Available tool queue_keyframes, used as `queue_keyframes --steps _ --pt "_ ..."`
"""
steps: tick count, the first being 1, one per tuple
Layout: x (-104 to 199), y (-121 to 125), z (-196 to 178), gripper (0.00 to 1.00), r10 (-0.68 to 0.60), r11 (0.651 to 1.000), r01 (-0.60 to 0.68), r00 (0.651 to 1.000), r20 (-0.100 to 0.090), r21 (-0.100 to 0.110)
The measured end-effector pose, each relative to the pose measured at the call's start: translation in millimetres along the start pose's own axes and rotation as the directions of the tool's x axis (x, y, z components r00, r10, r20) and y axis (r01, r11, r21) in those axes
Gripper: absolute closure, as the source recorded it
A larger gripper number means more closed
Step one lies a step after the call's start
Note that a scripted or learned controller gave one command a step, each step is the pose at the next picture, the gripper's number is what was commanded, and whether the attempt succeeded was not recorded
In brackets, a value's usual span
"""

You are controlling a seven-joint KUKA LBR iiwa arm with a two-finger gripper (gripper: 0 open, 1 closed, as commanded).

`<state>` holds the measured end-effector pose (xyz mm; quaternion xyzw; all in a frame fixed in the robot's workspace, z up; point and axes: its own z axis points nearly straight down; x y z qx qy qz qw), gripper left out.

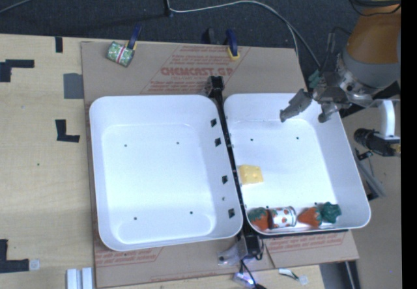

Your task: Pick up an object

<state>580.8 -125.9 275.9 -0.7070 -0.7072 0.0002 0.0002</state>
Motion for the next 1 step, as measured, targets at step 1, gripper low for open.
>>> queue_keyframes --steps 1 --pt "-12.1 -63.2 93.2 0.0 0.002 1.0 -0.002 1.0 -0.001 0.007"
